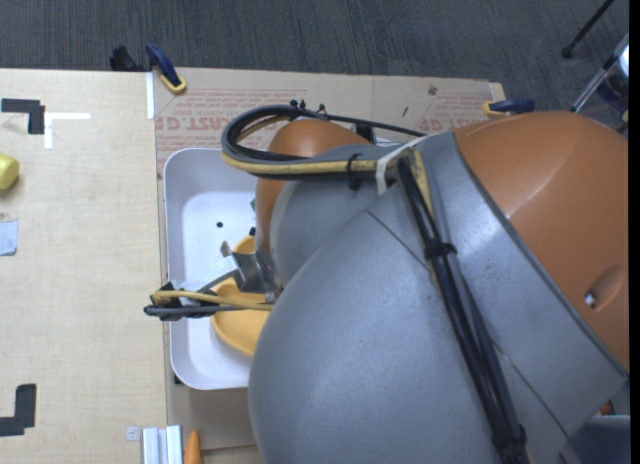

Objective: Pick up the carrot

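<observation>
1. Camera view, far left: a small yellow rounded object lies on the pale wooden tabletop, well apart from the bins.
2. Next comes the shallow white plastic bin; a yellow-orange curved piece rests in it, possibly the carrot, though I cannot tell.
3. Just above that piece sits the metal claw; whether it is open, closed or gripping cannot be told.
4. Rightward, the grey-and-orange arm hides the rest.

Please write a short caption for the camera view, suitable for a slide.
The grey and orange arm reaches over the white bin, covering most of it; a yellow-orange object lies in the bin beside the arm.
</observation>
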`<action>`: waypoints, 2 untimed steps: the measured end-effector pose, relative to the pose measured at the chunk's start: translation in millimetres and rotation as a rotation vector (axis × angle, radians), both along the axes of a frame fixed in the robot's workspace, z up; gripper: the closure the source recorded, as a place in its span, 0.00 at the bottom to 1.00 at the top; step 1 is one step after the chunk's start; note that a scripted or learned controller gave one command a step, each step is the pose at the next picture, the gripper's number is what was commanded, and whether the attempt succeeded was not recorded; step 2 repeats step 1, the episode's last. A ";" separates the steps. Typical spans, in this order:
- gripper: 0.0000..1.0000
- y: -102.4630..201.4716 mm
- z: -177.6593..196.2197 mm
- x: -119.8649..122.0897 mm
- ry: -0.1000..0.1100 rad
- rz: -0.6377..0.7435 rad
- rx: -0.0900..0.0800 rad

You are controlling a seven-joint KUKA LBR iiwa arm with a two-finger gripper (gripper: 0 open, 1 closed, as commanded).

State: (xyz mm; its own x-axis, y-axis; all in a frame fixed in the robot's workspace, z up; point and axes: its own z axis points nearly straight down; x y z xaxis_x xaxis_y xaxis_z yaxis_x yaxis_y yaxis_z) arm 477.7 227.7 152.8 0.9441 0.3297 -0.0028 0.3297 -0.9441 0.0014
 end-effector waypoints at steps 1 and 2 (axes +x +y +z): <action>1.00 -0.5 -52.3 25.3 0.001 -0.064 0.000; 1.00 -0.5 -52.3 25.3 0.001 -0.064 0.000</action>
